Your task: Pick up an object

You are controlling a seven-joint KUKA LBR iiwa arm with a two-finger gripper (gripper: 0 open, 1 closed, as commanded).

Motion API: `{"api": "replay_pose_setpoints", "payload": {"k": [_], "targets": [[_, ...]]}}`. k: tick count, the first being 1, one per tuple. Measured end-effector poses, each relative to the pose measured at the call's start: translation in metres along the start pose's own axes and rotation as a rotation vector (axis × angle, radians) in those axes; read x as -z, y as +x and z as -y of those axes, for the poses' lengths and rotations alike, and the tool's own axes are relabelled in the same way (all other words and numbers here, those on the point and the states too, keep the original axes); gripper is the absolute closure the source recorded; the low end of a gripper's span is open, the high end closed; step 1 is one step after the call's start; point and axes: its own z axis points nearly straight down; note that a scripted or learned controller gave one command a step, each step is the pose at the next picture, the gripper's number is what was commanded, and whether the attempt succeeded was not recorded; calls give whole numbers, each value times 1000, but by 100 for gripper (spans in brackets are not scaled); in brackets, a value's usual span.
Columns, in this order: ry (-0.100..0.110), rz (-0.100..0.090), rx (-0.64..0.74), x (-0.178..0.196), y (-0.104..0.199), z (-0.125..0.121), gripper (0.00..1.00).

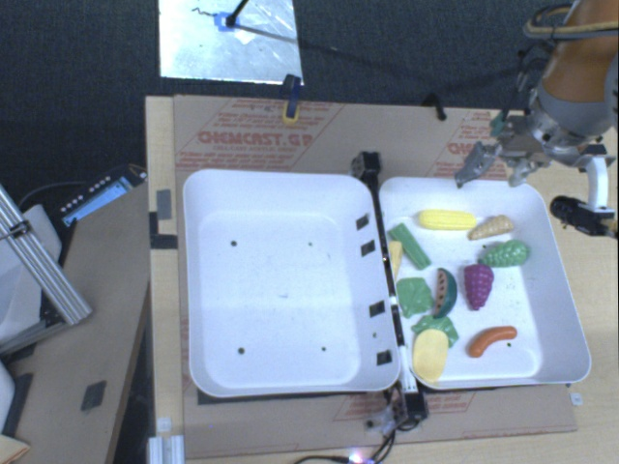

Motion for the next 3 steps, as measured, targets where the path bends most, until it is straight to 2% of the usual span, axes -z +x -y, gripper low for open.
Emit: {"api": "replay_pose_setpoints", "payload": {"k": [1,2,3], "targets": [[14,-3,-1,-150,13,40,0],[5,-3,-2,-165,41,87,0],[-3,-1,-1,-152,40,83,100]]}}
